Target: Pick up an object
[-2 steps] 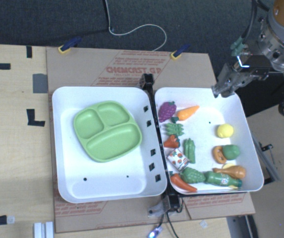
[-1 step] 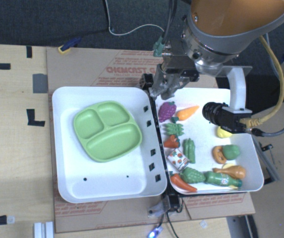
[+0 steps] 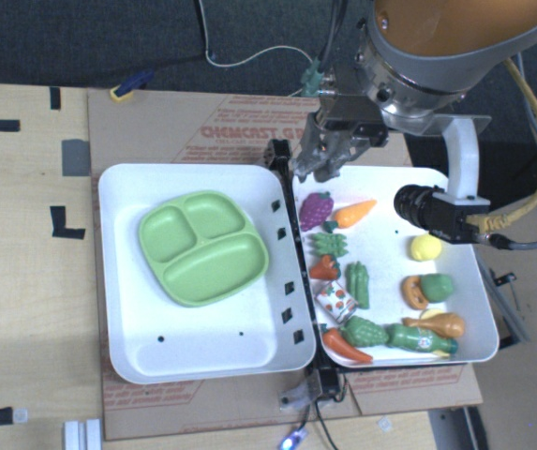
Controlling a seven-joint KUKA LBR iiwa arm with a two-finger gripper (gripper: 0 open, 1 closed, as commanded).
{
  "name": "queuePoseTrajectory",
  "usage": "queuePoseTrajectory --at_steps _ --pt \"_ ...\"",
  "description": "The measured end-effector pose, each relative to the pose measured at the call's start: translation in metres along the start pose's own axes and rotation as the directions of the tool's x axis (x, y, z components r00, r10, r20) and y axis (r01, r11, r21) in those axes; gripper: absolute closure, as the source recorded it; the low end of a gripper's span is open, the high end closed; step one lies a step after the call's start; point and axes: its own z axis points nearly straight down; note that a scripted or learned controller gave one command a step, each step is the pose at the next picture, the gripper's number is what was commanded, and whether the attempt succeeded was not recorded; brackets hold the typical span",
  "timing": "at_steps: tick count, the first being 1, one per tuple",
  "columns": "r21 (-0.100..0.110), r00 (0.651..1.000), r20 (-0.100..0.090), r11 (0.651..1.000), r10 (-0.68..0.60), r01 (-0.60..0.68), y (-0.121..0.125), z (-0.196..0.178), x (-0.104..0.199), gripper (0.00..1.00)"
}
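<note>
While my grey arm with its orange band [image 3: 455,7] reaches in over the bench, my gripper [image 3: 317,165] hangs above the far rim of the right-hand shallow white bin [image 3: 465,293], close to where the two bins meet. Whether it is released or clenched I cannot tell, since the dark mechanism blurs together at its tip, and nothing shows between its tips.

Largest of what lies beneath me is the left-hand shallow white bin [image 3: 137,345], off to one side of my gripper, holding a pale green plastic plate with three compartments [image 3: 204,247].

Everything I might pick lies in the right-hand bin, on the near side of my gripper. Nearest, just below it, is a purple toy bunch of grapes [image 3: 315,208], with an orange toy carrot [image 3: 353,214] beside it. Farther on along the bin's inner wall come a green leafy toy vegetable [image 3: 329,244], a dark green toy pod [image 3: 358,284] and a small white carton with red spots [image 3: 335,300]. Well apart from my gripper, toward the bin's outer side, a small yellow ball-like toy [image 3: 425,247] sits alone, and an orange-and-green toy [image 3: 427,289] lies beyond it. At the nearest rim, farthest from me, a green toy bottle [image 3: 423,338] lies flat.
</note>
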Motion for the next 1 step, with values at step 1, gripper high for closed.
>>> queuePoseTrajectory --at_steps 1 --pt "0.007 1.000 0.003 1.000 0.008 -0.008 -0.0007 0.0870 -0.0503 1.00"
